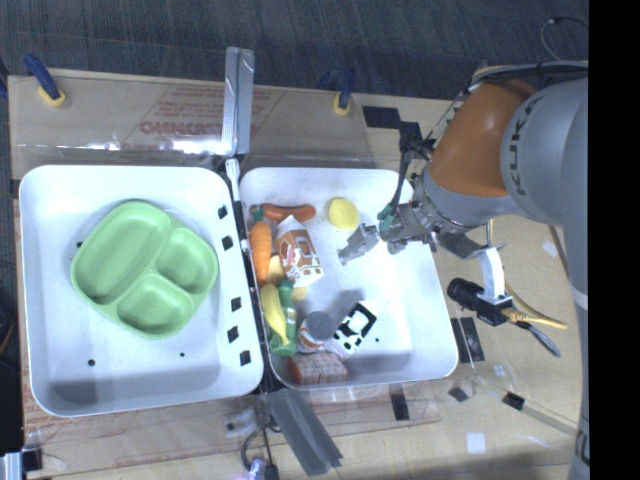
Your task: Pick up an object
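From the camera above, the worktop (120,108) carries two shallow white bins side by side. The left bin (50,368) holds a green divided plate (145,266) tilted across its middle. The right bin (425,343) holds the toys, most of them crowded along its nine-o'clock wall: a sausage (288,212) near eleven o'clock, a carrot (261,249) just below it, a small printed carton (298,253) touching the carrot's right side, a banana (272,311) further down, and a brown block (318,368) against the six-o'clock wall. A grey round piece (318,323) and a black-and-white tag (354,326) lie near the bin's centre. A yellow lemon (343,212) sits alone toward twelve o'clock. The grey arm (545,158) with its orange band reaches in from three o'clock, and the hand (358,244) hangs over the bin's upper right part, just below and right of the lemon, with nothing between its fingers; whether they are spread or pressed together cannot be told at this slant.
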### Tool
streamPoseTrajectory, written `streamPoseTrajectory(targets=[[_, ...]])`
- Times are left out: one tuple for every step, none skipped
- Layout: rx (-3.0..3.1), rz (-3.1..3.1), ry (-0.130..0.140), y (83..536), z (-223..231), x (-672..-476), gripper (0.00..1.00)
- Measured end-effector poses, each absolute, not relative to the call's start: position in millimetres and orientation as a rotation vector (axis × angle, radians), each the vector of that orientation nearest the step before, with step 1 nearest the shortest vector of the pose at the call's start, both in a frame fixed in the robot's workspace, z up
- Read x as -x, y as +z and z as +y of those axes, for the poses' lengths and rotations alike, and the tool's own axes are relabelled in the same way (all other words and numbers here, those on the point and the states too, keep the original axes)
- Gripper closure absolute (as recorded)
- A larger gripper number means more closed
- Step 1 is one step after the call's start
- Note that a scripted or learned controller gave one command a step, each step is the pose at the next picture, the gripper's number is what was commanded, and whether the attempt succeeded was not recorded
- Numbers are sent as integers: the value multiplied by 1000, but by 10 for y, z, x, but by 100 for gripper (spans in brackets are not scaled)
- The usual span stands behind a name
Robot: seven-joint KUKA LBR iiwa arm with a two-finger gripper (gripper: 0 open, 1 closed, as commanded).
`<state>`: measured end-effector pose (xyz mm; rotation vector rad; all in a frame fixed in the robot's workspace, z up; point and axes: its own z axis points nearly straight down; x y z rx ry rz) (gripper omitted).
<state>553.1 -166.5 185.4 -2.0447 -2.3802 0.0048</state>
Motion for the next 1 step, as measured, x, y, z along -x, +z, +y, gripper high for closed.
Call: streamPoseTrajectory(targets=[[2164,-2294,-11,1000,-1389,-6612,0]])
